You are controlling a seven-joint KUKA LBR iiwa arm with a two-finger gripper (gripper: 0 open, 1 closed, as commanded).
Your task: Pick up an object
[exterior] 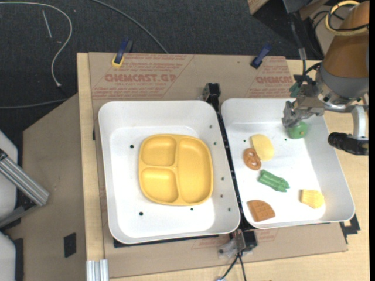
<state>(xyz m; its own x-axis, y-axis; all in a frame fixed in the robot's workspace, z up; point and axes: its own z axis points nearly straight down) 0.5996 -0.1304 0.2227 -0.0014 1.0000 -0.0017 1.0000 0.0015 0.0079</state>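
Where the gripper (296, 120) hangs over the green ball (297, 130), beyond the green pickle (273, 181), we cannot tell its state; we judge the ball light, smooth, best pinched across its middle.

Right bin (328, 157): toys crowd its middle and lower part. Yellow piece (262, 147) touches pretzel (252, 158), so no gap between those two. Green pod (273, 181) lies just below them, brown slice (260, 209) sits near the lower left rim, and yellow wedge (312, 198) is at lower right, apart from the rest. Bare floor runs along the bin's upper left and right side. The gripper (296, 120) and arm block the upper right corner, over a green object (297, 130). Left bin (117, 157): yellow divided tray (176, 170) fills the centre (bare floor all around it). Black clamp (211, 91) sticks up between the bins at top.
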